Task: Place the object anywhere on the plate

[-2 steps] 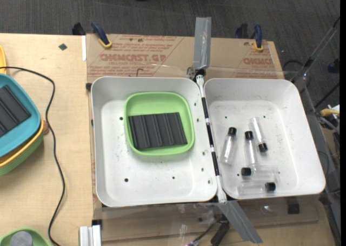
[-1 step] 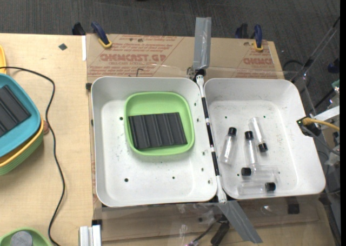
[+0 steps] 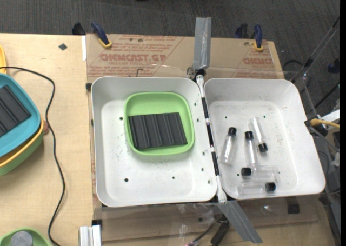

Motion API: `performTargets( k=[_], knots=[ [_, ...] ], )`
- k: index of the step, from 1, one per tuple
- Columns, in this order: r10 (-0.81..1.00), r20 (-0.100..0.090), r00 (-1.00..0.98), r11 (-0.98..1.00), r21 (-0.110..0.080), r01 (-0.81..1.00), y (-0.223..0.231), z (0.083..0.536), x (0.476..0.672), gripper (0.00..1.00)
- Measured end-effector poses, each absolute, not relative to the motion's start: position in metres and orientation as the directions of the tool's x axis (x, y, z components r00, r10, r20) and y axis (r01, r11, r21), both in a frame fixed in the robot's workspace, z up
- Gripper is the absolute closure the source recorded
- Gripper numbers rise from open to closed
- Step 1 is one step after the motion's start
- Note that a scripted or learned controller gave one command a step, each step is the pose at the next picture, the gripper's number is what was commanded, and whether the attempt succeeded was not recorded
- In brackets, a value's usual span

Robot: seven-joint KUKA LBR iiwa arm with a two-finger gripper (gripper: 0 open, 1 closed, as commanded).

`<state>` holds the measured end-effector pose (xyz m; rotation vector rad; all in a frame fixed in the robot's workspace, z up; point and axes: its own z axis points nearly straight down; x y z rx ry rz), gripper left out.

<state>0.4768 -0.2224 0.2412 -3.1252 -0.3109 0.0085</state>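
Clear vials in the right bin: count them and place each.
4, perhaps more. One vial lies left; one upper right; one upright between them; one lies along the front wall of the right bin.

Green plate (image 3: 185,107): matt plastic, dark ribbed insert (image 3: 158,130). Vials (image 3: 251,147): clear glossy, black caps. Bins (image 3: 108,147): smooth white plastic.
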Motion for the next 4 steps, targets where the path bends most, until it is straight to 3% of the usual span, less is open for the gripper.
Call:
performTargets(
  k=[1, 2, 3, 4],
  knots=[
    [0.205, -0.005, 0.979, -0.979, 0.000, 0.205, -0.222, 0.347, 0.478, 0.00],
    [0.197, -0.006, 0.980, -0.980, -0.002, 0.197, -0.222, 0.280, 0.477, 0.00],
    [0.196, -0.005, 0.981, -0.981, -0.002, 0.196, -0.210, 0.249, 0.477, 0.00],
    [0.196, -0.005, 0.981, -0.981, -0.001, 0.196, -0.222, 0.269, 0.477, 0.00]
  ],
)
